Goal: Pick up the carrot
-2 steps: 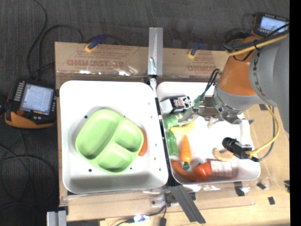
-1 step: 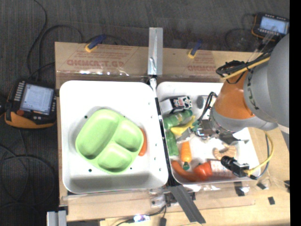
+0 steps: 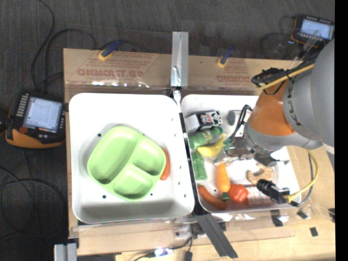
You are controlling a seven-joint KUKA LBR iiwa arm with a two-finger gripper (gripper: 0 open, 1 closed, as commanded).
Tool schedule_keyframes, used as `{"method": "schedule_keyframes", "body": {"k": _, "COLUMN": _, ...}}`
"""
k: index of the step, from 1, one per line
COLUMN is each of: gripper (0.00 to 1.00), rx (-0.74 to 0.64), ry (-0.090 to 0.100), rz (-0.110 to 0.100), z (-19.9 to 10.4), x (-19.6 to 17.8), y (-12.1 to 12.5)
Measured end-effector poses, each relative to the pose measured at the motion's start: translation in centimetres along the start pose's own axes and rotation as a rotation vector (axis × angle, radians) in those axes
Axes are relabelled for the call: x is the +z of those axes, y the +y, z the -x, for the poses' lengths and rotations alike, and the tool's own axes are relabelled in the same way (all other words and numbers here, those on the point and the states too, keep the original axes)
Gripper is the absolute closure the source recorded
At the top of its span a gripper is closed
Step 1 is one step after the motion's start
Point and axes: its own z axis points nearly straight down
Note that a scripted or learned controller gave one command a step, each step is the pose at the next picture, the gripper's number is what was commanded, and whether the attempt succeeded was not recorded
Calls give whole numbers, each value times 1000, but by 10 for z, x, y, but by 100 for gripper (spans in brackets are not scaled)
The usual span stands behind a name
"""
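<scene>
The fingers (image 3: 235, 145) sit low in the right bin (image 3: 288, 162), under the grey wrist and its orange band; whether they stand wide or narrow cannot be told, as the wrist hides them. Just left of them lies a yellow banana-like piece (image 3: 209, 148) touching a green vegetable (image 3: 204, 137). Below and slightly left of the fingers, near but apart from them, the carrot (image 3: 222, 177) lies in the right bin, untouched. A red pepper-like toy (image 3: 238, 193) touches its lower end, and a dark red piece (image 3: 211, 198) lies beside that. Well to the left, the left bin (image 3: 81, 200) holds a green sectioned plate (image 3: 126, 161) with an orange item (image 3: 165, 166) at its right edge.
</scene>
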Motion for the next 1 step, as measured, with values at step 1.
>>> {"method": "schedule_keyframes", "body": {"k": 1, "gripper": 100, "rx": 34, "ry": -3, "rz": 3, "z": -40, "x": -86, "y": -24}}
